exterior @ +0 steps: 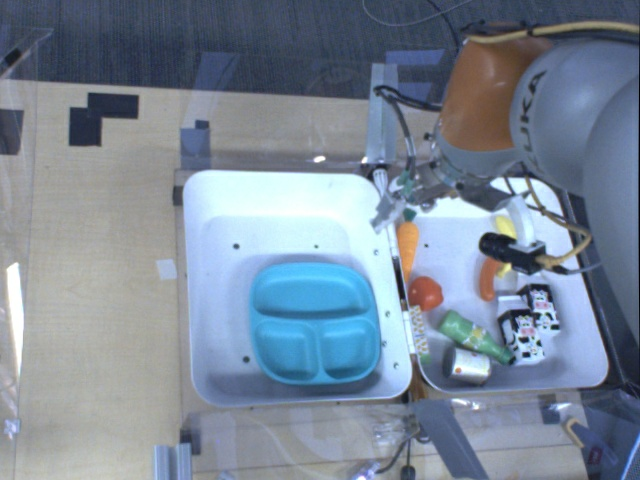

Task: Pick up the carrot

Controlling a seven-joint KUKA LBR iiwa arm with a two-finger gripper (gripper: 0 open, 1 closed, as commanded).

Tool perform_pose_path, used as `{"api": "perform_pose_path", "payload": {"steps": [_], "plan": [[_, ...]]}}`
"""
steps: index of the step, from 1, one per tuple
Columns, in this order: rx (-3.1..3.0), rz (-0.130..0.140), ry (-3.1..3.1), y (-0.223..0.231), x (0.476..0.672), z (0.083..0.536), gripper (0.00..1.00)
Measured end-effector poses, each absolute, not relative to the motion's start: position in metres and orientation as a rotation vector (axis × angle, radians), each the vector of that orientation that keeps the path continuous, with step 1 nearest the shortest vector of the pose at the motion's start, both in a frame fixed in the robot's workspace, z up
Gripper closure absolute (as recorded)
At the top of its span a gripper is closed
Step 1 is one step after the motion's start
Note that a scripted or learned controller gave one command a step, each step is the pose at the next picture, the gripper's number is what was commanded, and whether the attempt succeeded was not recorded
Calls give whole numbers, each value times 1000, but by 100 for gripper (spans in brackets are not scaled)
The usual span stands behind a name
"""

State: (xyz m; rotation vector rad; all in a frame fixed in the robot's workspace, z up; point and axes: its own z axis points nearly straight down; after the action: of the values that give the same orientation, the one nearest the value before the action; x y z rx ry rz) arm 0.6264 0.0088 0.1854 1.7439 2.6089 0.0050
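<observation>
Orange and tapering, the carrot (pixel 407 247) lies in the right bin (pixel 590 363) along its left wall, its top just below the fingers of the gripper (pixel 400 200), which hangs at the bin's upper left corner. Whether those fingers are spread or closed I cannot tell, nor whether they touch the carrot. A tomato (pixel 426 292) sits further below them, beyond the carrot's tip.
</observation>
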Motion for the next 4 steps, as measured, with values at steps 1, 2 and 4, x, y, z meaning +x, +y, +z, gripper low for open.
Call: {"api": "perform_pose_path", "payload": {"steps": [1,2,4], "plan": [[1901,3,2495,-98,612,160,0],[1816,9,2556,-26,667,188,0],[1986,5,2429,-42,653,186,0]]}}
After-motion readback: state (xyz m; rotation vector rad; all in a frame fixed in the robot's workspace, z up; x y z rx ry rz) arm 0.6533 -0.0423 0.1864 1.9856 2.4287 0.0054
